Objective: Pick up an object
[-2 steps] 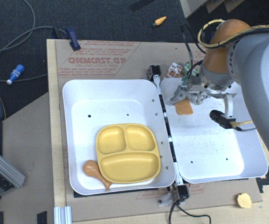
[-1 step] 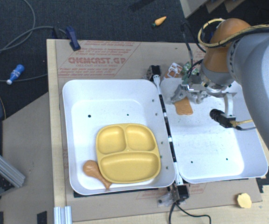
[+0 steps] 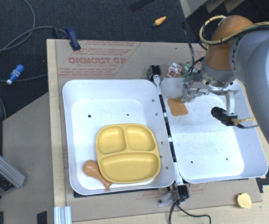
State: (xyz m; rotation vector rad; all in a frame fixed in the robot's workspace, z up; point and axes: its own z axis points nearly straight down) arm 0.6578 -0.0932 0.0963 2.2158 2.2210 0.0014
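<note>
In the right bin (image 3: 218,157), near its far left corner, lies a flat tan piece like a slice of toast (image 3: 177,107). My gripper (image 3: 188,96) hangs just above the slice's far right edge, close to it or touching it. Nothing shows between its tips. The left bin (image 3: 78,101) holds a yellow divided plate (image 3: 127,152). An orange-tan drumstick-shaped toy (image 3: 95,171) lies against the plate's near left side.
A small white and brown item (image 3: 174,70) sits on the bench behind the right bin. A yellow chunk (image 3: 243,200) lies on the bench at the near right. A blue clamp (image 3: 71,38) grips the board's far left edge.
</note>
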